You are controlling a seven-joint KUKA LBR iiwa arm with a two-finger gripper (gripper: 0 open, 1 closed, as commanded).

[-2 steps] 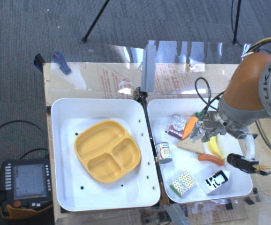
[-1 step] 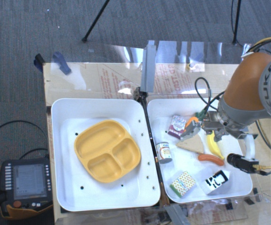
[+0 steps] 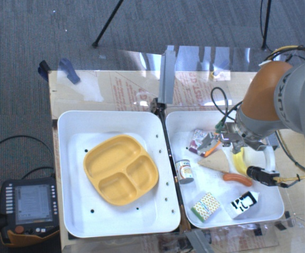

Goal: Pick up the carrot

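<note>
Gripper (image 3: 216, 143) sits low in the upper part of the right bin (image 3: 277, 211), right of frame centre; you will see the carrot (image 3: 211, 151) as an orange sliver at its fingertips, apparently clamped between them. Note the purple packet (image 3: 197, 139) touching it on the left, the pale wedge (image 3: 217, 164) just below, and the yellow divided plate (image 3: 121, 169) in the left bin (image 3: 68, 125).

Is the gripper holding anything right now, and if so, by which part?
It cannot be told. The gripper sits right at the carrot in the right bin, beside the purple packet, but a grip on it isn't visible.
</note>
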